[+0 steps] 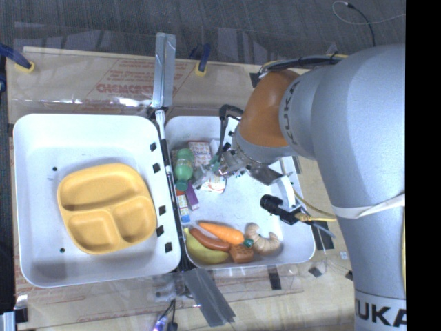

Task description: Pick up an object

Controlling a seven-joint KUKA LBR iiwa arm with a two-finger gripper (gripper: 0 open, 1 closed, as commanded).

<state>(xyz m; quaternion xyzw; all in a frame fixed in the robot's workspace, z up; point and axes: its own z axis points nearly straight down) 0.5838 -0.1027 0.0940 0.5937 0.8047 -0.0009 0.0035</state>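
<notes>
While the grey KUKA arm with its orange wrist band (275, 112) reaches in from three o'clock, its two-finger gripper (222, 165) hangs low over the upper middle of the right-hand shallow white bin (303, 254); whether the claw is spread or closed, or has hold of anything, cannot be told from this slant. The left-hand shallow white bin (27, 205) bears a yellow three-compartment plastic tray (105, 205). Candidate objects lie along the right bin's nine-to-six-o'clock side. The yellow toy banana (203, 250), at six o'clock, is probably light, hollow and smooth, so likely slippery; a hold across its middle would suit best. The orange toy carrot (222, 232) lies touching the banana's upper edge, likely stiff and light, best taken across its thick middle. A beige knobbly toy (265, 240) and a small brown block (241, 254) sit just beside them. The green rounded bottle (183, 165), at ten o'clock against the wall, offers little finger room. A small printed packet (200, 150) is near the gripper; its print is unreadable. Red lettering on the clear sheet (124, 85) at twelve o'clock reads mirrored and illegible; "UKA" (379, 314) shows on the arm base.
</notes>
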